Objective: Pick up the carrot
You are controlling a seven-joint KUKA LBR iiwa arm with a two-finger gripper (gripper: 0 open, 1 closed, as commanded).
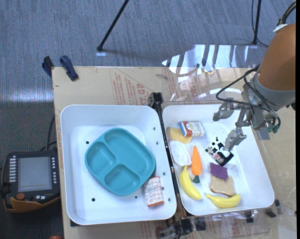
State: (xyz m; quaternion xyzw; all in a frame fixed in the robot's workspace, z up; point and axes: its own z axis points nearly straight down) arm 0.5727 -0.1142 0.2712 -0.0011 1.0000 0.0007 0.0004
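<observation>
Currently carrot lies in right bin, untouched, between white bag and cow toy. Claw hovers near carrot; open or closed: cannot tell. Grasp remains.

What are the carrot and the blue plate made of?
The carrot looks like smooth toy plastic: flat, even orange with a green stub. The blue plate looks like hard molded plastic too, matte teal with three pressed-in sections. That is only a guess from how they look.

Orange carrot, teal tray
</observation>
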